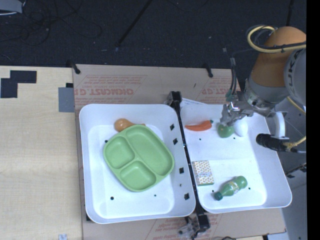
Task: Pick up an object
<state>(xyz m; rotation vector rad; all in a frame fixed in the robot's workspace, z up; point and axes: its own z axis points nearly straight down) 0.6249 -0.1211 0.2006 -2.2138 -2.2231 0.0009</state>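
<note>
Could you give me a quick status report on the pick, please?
Gripper low over right bin, at small green object; grasp unconfirmed. Orange carrot-like piece and white object close beside.

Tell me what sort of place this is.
Most likely a robot lab set up for grasping trials: an arm's hand works over two white bins on cardboard, stocked with toy-like items such as a green divided plate and a small green bottle.
</note>
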